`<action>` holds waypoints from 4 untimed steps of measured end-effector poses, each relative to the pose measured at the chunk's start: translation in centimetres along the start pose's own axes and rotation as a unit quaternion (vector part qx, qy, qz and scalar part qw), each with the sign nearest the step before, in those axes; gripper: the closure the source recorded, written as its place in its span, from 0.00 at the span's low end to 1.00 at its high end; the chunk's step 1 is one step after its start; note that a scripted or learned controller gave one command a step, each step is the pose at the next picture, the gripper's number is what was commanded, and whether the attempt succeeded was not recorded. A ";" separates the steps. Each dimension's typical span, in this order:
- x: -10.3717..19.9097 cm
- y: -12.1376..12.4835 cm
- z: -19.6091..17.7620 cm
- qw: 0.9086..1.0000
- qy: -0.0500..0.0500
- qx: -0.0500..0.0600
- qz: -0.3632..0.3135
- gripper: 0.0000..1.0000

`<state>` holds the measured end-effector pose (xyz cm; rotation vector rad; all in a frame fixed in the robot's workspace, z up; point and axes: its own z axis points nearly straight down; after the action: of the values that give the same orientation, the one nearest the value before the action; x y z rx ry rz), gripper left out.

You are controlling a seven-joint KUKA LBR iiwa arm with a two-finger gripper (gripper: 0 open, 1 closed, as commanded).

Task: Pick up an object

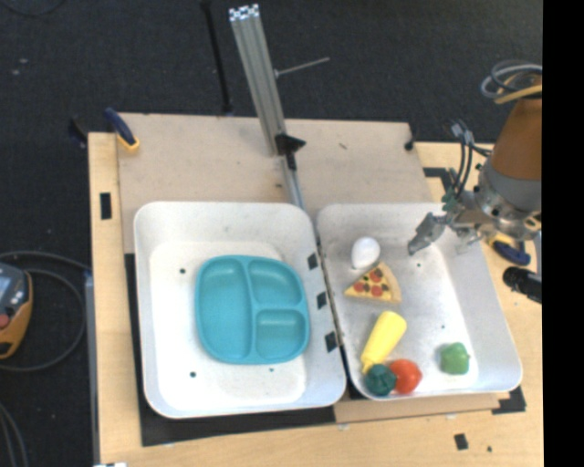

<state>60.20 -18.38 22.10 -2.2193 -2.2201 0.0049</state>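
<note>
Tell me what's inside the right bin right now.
The right bin holds a white egg-shaped piece, pizza slice, yellow piece, dark green piece, red tomato and green piece. The gripper covers some floor.

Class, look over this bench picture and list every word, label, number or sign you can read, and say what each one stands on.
None: no readable text stands on anything here.
The checkered marker atop the metal post is a pattern, not writing.
The pizza slice toy, blue tray and white bins carry no lettering.
The orange device at the left edge is too blurred to tell.
</note>
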 end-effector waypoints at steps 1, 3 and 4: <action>0.0 0.5 6.2 1.000 0.000 -0.001 0.001 0.00; -0.2 0.8 9.7 1.000 0.000 -0.007 0.003 1.00; -0.9 1.2 5.2 1.000 -0.001 -0.005 0.001 1.00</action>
<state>61.40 -19.24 16.92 -2.2278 -2.2241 -0.0040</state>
